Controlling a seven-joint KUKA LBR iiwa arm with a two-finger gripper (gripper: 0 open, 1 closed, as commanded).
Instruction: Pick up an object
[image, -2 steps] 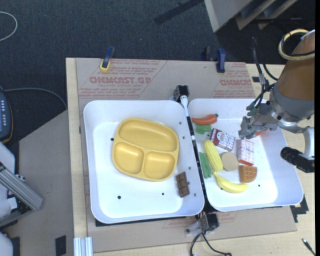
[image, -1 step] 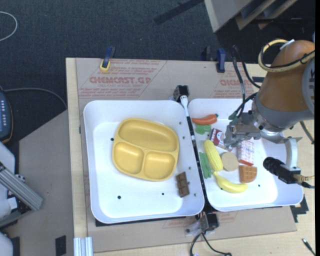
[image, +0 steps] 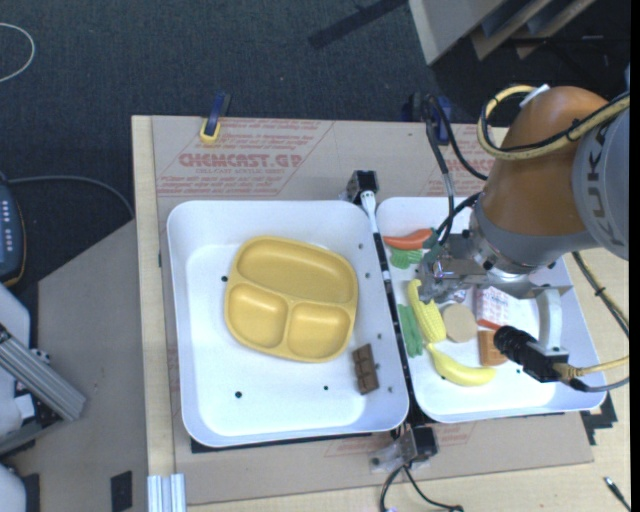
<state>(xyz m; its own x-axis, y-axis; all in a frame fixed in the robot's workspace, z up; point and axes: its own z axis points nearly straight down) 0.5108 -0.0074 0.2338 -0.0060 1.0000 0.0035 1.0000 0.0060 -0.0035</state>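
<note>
Arm: the grey arm (image: 545, 180) with its orange band is seen reaching in from the right, over the right bin.
Gripper: the gripper (image: 437, 283) is lowered into the right bin, over the left part of the pile of toy food; whether it is open or closed, and whether anything is held, cannot be told.
Right bin: the right bin (image: 560, 392) is seen holding the food pieces, gathered towards its left side.
Banana: a banana (image: 462, 370) is laid near the front of the right bin, just below the gripper.
Corn: a yellow corn cob (image: 429, 319) is placed beside a green pod (image: 409, 330), next to the dividing wall.
Carrot: an orange carrot (image: 409, 239) is seen at the back of the right bin, with a green piece just in front of it.
Left bin: the left bin (image: 200, 330) is taken up by a yellow divided plate (image: 291, 297), set towards the back.
Brown block: a small brown block (image: 366, 369) is laid near the left bin's front right corner, apart from the plate.
</note>
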